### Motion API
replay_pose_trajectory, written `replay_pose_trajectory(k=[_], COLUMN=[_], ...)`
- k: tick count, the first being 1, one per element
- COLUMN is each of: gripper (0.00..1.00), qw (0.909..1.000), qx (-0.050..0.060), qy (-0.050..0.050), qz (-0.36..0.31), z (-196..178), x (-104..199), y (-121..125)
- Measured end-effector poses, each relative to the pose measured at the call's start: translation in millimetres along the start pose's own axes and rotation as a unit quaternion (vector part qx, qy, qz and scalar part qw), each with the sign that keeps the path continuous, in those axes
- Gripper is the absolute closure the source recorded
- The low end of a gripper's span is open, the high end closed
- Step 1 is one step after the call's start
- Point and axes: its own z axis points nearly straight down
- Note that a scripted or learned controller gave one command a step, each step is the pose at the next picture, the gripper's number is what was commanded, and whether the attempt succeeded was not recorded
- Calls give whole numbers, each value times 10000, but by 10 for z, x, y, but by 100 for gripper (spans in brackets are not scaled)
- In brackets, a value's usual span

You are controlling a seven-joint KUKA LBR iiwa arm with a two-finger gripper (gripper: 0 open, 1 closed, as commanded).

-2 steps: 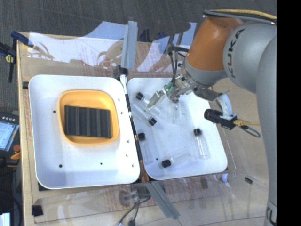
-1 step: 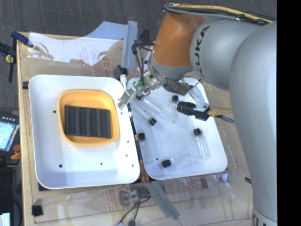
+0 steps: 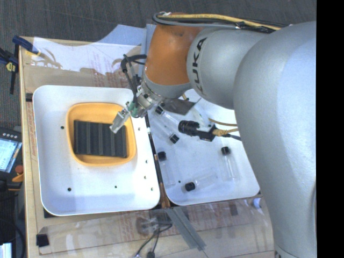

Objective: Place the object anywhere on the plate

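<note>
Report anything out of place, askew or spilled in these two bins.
Nothing looks spilled or damaged. The orange plate lies flat in the left bin, a dark ribbed slab square on it, the end effector over its right rim. Small black pieces lie scattered loose across the right bin, the only untidy spot.

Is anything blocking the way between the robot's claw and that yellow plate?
Nothing visible does. The gripper hangs over the right edge of the yellow plate in the left bin; the small black pieces lie apart in the right bin.
</note>
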Motion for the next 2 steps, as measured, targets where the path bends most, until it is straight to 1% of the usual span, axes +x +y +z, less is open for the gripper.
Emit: replay_pose_trajectory(k=[1,2], gripper=[0,0], qw=[9965,9833], qx=[-17,-18], qy=[-15,-18], qz=[-841,-1822], z=[70,255], x=[423,942], y=[474,922])
